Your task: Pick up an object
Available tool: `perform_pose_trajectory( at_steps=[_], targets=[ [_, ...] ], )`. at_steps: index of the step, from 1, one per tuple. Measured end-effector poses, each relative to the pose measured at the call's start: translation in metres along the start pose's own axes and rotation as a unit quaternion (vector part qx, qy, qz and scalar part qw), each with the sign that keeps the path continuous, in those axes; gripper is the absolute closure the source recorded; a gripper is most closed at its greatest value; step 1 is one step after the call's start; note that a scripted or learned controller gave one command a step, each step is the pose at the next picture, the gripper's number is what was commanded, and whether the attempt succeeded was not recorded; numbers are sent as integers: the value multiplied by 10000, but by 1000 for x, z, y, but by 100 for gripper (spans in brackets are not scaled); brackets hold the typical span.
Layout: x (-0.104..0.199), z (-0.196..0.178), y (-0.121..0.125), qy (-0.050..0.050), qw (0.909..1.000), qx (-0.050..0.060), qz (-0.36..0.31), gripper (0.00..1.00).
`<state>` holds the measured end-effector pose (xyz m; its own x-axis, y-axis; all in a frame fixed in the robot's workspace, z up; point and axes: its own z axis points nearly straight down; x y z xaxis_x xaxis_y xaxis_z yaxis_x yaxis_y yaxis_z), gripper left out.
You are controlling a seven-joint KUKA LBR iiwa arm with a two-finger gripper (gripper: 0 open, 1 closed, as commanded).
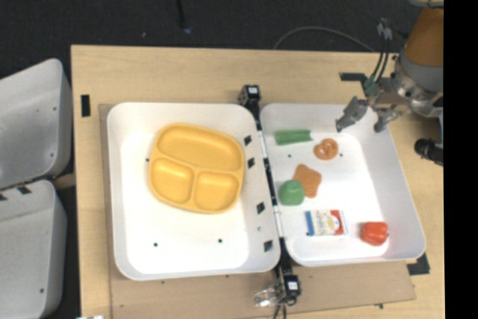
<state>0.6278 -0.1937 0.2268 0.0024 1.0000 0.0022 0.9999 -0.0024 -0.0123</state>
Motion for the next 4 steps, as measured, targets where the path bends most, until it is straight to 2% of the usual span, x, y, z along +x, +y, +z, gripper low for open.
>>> perform_pose_trajectory(
  at_steps=[1,2,3,4],
  targets=[
    [1,-9,2,-10,10000,-68,-15,0],
    [1,33,4,-24,10000,-53,-13,0],
    [8,91,7,-20,10000,-44,-29,0],
    [6,127,7,-26,10000,-52,-16,0]
  ],
)
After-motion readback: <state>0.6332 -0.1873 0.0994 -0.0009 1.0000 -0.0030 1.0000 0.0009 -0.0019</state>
